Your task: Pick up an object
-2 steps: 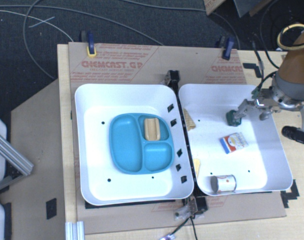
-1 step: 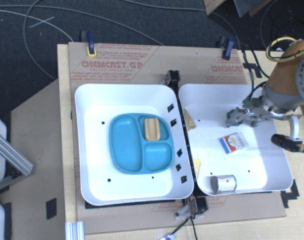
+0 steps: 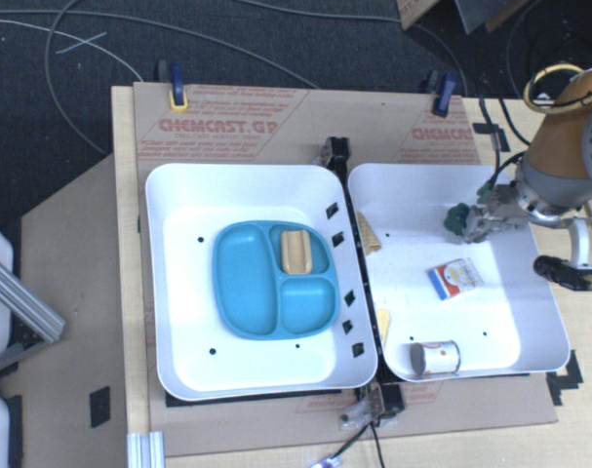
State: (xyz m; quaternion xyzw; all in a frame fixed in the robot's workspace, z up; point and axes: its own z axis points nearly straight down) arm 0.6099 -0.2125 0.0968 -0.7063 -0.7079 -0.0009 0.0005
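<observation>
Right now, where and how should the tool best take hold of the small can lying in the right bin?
Grip the can across its round body, near the middle, coming straight down from above. It lies on its side near the front rim of the right bin, its axis running left-right, so fingers closing front-to-back would likely hold it without rolling it.

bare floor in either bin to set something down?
Left bin: only a rim of floor around the blue tray, widest at the top-left. Right bin: open middle between gripper, small carton and can; also top-left corner. Crowded near the gripper.
</observation>
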